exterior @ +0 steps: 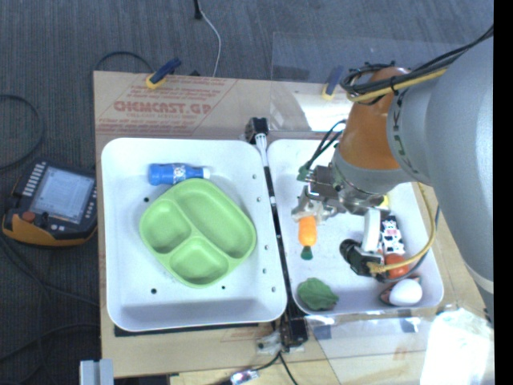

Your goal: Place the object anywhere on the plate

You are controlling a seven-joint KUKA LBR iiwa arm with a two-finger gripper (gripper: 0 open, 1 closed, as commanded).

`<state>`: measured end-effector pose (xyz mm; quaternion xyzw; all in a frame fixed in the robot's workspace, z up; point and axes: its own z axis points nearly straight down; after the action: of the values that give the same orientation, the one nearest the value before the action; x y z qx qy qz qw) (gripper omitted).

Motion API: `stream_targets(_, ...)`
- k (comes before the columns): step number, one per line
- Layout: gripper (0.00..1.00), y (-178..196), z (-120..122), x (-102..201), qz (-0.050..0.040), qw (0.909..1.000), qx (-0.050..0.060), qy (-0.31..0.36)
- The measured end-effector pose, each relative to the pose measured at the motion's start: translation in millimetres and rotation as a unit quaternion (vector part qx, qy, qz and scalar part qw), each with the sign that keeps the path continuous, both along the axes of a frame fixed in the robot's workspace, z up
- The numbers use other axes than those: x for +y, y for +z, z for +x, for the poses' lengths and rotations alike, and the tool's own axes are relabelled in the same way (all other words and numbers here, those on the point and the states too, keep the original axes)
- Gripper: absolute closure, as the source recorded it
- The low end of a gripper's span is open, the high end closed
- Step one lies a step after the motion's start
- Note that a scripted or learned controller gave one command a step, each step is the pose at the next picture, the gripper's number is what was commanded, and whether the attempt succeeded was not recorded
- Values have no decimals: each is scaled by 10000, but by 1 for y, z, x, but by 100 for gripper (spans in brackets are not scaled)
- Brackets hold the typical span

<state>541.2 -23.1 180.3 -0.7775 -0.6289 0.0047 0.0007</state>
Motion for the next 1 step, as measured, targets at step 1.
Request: stream_targets(1, 100, 11, 19, 90, 21, 9993, -3, -364)
